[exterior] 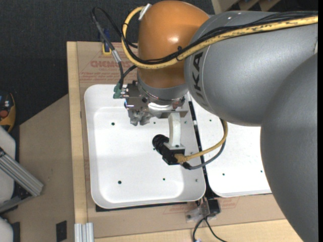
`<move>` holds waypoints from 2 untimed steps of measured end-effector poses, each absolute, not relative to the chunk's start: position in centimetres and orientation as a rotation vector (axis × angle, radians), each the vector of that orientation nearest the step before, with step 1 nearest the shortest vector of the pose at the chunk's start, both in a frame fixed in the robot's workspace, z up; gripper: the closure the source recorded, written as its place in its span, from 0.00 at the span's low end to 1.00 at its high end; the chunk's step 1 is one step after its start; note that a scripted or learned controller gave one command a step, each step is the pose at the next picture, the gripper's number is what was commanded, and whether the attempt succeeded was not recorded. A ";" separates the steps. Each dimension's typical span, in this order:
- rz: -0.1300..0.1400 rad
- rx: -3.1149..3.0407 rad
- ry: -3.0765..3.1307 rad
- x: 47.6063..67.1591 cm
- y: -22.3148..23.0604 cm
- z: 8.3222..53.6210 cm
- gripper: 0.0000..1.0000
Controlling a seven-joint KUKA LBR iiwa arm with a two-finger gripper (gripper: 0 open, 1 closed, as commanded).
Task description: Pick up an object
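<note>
My gripper hangs under the orange wrist band, low over the back middle of the left white bin. Its grey metal body and a white upright part face the bin floor. A black connector with a yellow cable sticks out beside it, toward the bin's right wall. The wrist and gripper body hide the bin floor right beneath them. The bin floor that shows around the gripper is bare white with small dark dots.
The big grey arm covers most of the right bin. A black divider runs between the bins. Both sit on a wooden bench. Cables trail at the back left, and a small plug lies at the front.
</note>
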State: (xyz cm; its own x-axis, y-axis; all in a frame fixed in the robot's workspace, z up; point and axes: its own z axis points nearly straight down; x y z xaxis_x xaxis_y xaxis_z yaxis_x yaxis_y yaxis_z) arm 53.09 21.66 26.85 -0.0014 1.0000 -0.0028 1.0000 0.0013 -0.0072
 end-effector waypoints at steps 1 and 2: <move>0.000 -2.218 -2.223 50.6 22.5 29.3 1.00; 0.001 -2.218 -2.222 48.2 22.5 31.1 1.00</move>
State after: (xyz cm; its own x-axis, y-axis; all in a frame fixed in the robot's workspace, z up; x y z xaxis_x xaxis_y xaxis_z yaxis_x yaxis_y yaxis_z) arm 48.22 22.48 31.14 -0.0019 1.0000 0.0010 1.0000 0.0019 -0.0016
